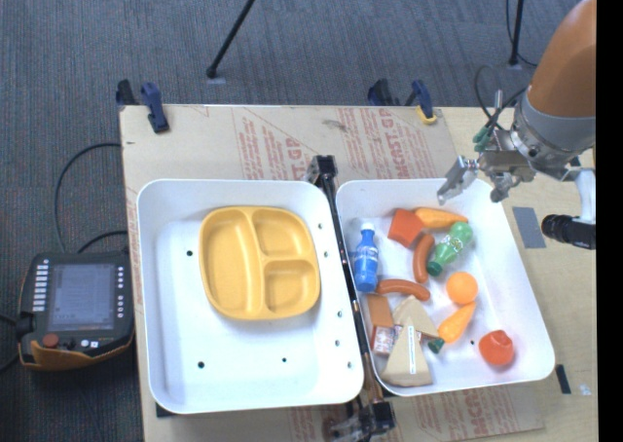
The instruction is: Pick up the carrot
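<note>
Gripper [477, 179] hovers over right bin's [531, 279] top edge, fingers spread open, nothing between them; carrot [455, 322] lies lower in that bin, just under orange ball [461, 286], beside sausage [403, 288]; yellow plate [259, 261] in left bin [156, 236].

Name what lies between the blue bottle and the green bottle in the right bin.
In the camera view, a red block and a sausage lie between the blue bottle and green bottle.

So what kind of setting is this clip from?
Probably a robotics lab bench: a teach pendant lies on grey carpet, the cardboard-covered board is clamped at its far edge, and toy food such as the carrot fills the right bin.
</note>
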### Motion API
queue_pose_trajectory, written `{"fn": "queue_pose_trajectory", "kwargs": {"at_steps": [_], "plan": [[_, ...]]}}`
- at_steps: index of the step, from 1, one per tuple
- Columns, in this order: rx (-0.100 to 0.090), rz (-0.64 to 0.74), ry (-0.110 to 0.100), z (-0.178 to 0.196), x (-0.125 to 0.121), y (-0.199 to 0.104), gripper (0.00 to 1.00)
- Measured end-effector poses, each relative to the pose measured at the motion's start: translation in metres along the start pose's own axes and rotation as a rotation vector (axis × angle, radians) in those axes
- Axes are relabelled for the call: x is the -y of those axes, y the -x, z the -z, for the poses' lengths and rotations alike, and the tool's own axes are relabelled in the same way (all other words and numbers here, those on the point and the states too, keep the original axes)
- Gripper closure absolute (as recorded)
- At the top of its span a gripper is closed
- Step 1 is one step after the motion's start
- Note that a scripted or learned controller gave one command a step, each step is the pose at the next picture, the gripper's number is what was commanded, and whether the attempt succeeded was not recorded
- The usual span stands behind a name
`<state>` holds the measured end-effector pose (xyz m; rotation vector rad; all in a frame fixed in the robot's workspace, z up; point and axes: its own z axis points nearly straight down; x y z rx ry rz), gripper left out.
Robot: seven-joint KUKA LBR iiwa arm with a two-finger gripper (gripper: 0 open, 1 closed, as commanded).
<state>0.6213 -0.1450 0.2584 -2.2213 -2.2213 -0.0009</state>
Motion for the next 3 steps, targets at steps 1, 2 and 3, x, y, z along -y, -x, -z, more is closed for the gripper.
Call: {"fn": "queue_pose_trajectory", "kwargs": {"at_steps": [1,2,3], "plan": [[-0.002,0.039,-0.005,-0.153,0.023,0.017,0.00],[-0.001,-0.115,-0.003,-0.171,0.081,0.057,0.00],[-0.002,-0.121,-0.002,-0.161,0.080,0.057,1.00]]}}
